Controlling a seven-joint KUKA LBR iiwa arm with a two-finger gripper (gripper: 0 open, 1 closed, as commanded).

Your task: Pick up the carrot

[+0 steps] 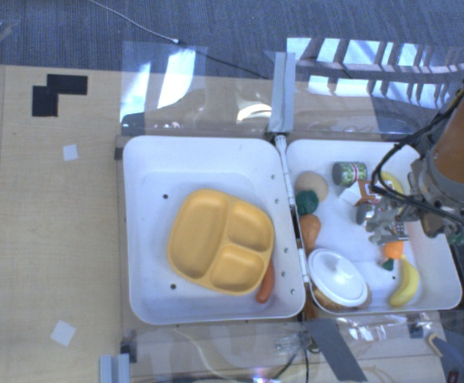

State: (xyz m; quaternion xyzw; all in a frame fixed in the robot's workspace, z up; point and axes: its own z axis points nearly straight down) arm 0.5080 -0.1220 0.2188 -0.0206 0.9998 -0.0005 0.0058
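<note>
The carrot [310, 230], orange with a dark green top, lies along the left wall of the right bin [431, 298], pointing towards the front. My gripper [382, 223] hangs over the middle of that bin, about a hand's width right of the carrot and apart from it. A small orange piece [393, 250] lies just below the gripper.
In the right bin a white bowl [340, 276] sits in front of the carrot, with a banana [405, 284] at the front right. A beige ball [312, 184] and a green can [348, 172] lie at the back. The left bin [148, 214] holds a yellow divided plate [221, 240] and a reddish sausage-like piece [265, 284].
</note>
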